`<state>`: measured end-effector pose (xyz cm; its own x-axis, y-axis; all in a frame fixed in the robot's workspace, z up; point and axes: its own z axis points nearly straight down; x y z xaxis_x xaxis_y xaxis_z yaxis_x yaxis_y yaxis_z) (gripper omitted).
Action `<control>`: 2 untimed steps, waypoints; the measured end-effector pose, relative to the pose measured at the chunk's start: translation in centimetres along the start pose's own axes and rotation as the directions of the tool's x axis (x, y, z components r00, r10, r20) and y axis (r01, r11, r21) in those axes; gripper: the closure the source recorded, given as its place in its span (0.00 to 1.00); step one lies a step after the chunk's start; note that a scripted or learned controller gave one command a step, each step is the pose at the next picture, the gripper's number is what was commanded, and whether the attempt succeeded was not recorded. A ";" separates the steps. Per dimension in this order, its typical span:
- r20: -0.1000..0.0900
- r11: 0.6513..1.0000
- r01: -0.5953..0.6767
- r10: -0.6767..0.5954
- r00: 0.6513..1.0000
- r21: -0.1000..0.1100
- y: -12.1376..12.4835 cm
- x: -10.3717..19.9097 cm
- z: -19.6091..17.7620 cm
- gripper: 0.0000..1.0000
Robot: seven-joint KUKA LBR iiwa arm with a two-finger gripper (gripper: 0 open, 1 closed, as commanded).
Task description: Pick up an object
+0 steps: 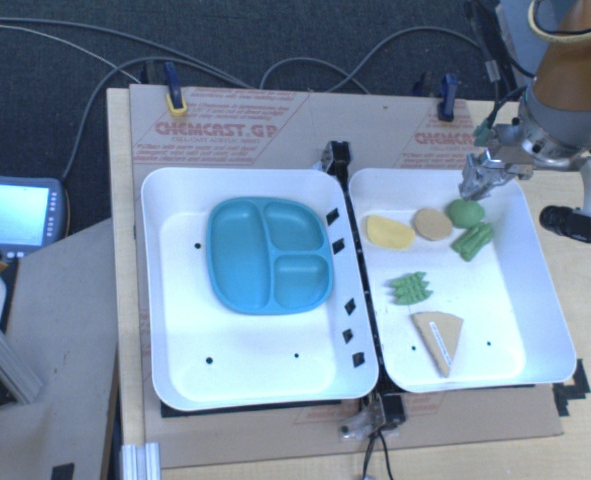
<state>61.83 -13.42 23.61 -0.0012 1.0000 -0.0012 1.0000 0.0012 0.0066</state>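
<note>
My gripper (478,180) hangs over the far edge of the right bin (535,298), just above a green toy vegetable (468,226). Nothing shows between its fingertips, and whether they are spread I cannot make out. Left of the green vegetable lie a tan round piece (434,224) and a yellow piece (389,232). A small green leafy piece (411,288) sits mid-bin. A tan wedge (438,338) lies toward the near side.
The left bin (175,348) holds a blue divided plate (270,255). Black clips run along the seam between the bins (347,268). A cardboard sheet (225,118) lies under both bins, clamped at its far edge.
</note>
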 end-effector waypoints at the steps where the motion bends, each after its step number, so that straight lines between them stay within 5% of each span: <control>1: -0.005 1.000 0.004 -0.004 1.000 0.010 -1.9 5.1 1.0 1.00; 2: -0.005 1.000 0.006 -0.006 1.000 0.010 -2.7 11.2 1.3 1.00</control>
<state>59.08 -2.18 22.27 -0.0070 1.0000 0.0037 1.0000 0.0070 -0.0035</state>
